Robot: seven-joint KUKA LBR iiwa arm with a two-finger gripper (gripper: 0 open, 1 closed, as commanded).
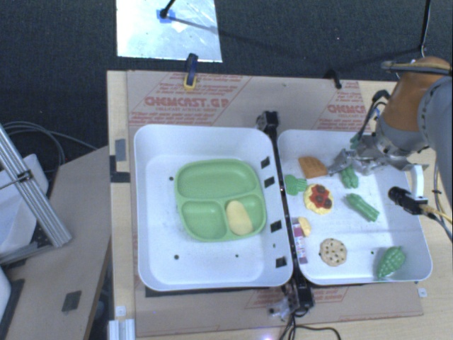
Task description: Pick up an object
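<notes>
My gripper (pixel 348 163) hangs low over the back of the right bin (pixel 417 250), at the end of the grey arm with its orange band (pixel 414 98). A small green piece (pixel 350 178) lies directly below and in front of it, and an orange wedge (pixel 312 166) sits just to its left. Further forward in the same bin lie a round pizza toy (pixel 319 198), a green ridged pod (pixel 362 207), a cookie (pixel 332 251), a green bumpy piece (pixel 390 261), a broccoli floret (pixel 296 184) and a small yellow bit (pixel 303 227).
The left bin (pixel 152 211) holds a green divided tray (pixel 212 183) with a yellow oval piece (pixel 240 217) in its front right compartment. A black divider (pixel 277 190) runs between the bins. A black fitting (pixel 405 200) on the arm overhangs the right bin's edge.
</notes>
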